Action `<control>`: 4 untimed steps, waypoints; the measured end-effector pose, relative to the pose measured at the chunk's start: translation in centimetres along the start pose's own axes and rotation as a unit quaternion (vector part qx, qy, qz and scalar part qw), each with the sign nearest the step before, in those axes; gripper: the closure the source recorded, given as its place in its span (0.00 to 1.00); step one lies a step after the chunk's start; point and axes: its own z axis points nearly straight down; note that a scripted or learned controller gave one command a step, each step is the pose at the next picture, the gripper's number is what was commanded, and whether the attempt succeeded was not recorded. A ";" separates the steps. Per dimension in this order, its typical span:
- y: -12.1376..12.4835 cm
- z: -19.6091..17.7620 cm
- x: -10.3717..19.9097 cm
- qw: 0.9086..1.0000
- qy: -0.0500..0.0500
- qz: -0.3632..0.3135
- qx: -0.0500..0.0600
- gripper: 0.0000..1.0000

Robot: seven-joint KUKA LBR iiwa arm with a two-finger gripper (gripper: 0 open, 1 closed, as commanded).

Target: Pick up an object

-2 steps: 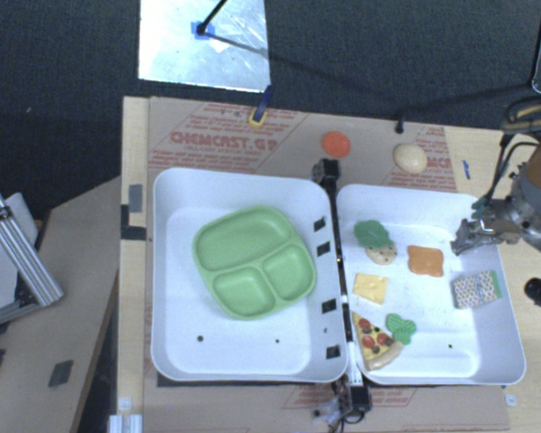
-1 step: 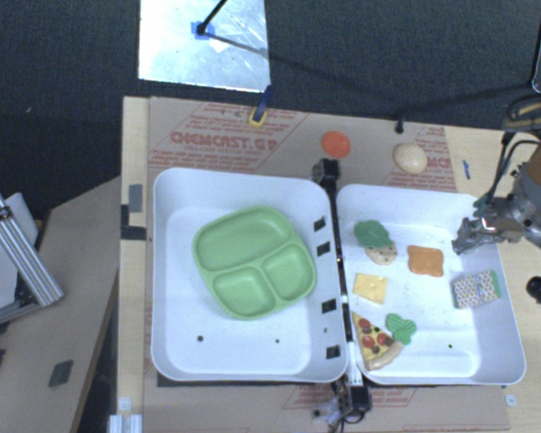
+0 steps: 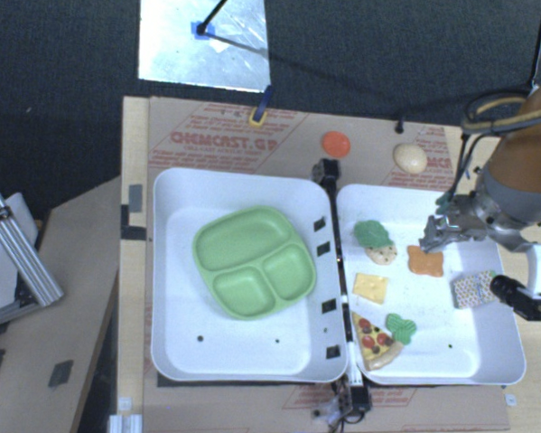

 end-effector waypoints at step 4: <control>2.5 -0.7 20.2 1.000 0.000 0.000 0.000 1.00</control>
